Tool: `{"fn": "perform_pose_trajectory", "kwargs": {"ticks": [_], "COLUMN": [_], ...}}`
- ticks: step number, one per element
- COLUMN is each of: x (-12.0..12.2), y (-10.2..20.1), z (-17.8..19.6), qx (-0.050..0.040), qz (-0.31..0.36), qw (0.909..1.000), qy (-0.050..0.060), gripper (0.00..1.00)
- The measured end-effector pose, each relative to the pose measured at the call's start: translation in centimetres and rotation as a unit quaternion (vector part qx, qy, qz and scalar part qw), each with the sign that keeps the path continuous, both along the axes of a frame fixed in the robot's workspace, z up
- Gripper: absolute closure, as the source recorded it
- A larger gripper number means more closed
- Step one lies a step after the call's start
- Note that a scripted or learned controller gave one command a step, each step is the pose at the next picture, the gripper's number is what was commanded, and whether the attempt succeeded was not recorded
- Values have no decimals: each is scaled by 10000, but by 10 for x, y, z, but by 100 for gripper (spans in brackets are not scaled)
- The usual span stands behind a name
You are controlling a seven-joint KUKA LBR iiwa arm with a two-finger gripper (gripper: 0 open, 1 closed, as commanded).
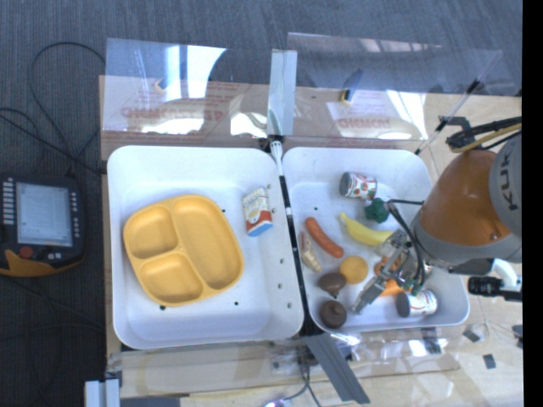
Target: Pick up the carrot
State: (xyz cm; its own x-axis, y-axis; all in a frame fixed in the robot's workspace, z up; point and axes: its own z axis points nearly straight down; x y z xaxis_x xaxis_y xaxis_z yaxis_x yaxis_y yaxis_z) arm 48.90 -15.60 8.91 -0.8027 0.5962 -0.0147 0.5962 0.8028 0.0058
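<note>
End effector: seen low in the right bin, at about 4 o'clock of that bin's floor, slanted down toward 7 o'clock; whether it is wide or narrow cannot be told.
Carrot: a small orange piece is seen just beside the end effector, at its 2 o'clock, partly hidden by the wrist hardware; whether it is held cannot be told.
Brown round item: placed at the near edge of the right bin, at 8 o'clock of the end effector.
Can: laid on its side at 3 o'clock of the end effector, near the bin's near right corner.
Brown potato-like item: set just at 12 o'clock of the brown round item.
Orange fruit: found touching or just beside the potato-like item, at its 2 o'clock.
Sausage: laid aslant toward the bin's left wall.
Banana: laid at 3 o'clock of the sausage.
Green item: seen just at 1 o'clock of the banana.
Printed can: tipped at the far side of the right bin.
Yellow divided tray: held in the left bin, toward 8 o'clock.
Small carton: stood at 2 o'clock of the tray.
Arm: brought in from 3 o'clock, its orange band over the right bin's right side.
Desk: seen bare at the far right.
</note>
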Motion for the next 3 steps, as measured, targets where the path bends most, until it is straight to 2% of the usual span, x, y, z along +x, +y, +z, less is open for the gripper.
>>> {"fn": "perform_pose_trajectory", "kwargs": {"ticks": [1,2,3], "x": [3,-4,-5], "y": [0,85,165], "z": [13,95,142], "qx": [-14,32,38], "qz": [15,-1525,-2801], "qw": [10000,9883,9599], "qy": [-41,62,64], "gripper": [100,100,100]}}
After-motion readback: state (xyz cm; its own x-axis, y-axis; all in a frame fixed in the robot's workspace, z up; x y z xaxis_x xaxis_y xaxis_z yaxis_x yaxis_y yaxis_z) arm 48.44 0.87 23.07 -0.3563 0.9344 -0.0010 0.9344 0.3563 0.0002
